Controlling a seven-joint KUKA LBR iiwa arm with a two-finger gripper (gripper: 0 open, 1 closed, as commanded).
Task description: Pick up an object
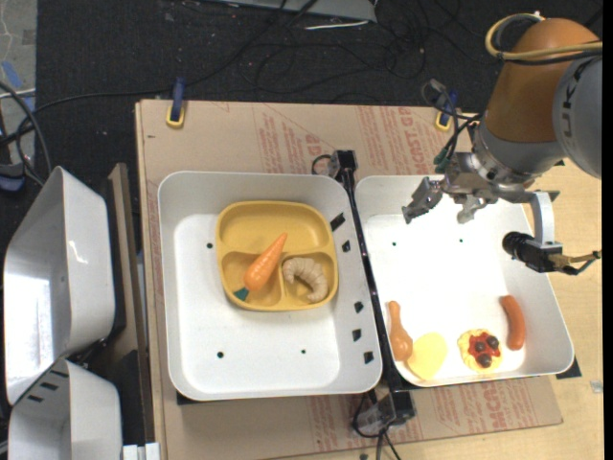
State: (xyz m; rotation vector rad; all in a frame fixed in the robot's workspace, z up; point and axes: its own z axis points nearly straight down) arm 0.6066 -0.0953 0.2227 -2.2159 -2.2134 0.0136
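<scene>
Half-hidden drumstick (pixel 397 332) behind bin wall (pixel 375 286)

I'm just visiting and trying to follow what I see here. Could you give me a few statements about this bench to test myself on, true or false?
1. A carrot lies on the yellow plate. True.
2. The pincer grips the sausage. False: it hangs open and empty above the right bin's far edge.
3. The shrimp sits in the right bin. False: it is on the plate in the left bin.
4. The sausage lies near the right bin's right wall. True.
</scene>
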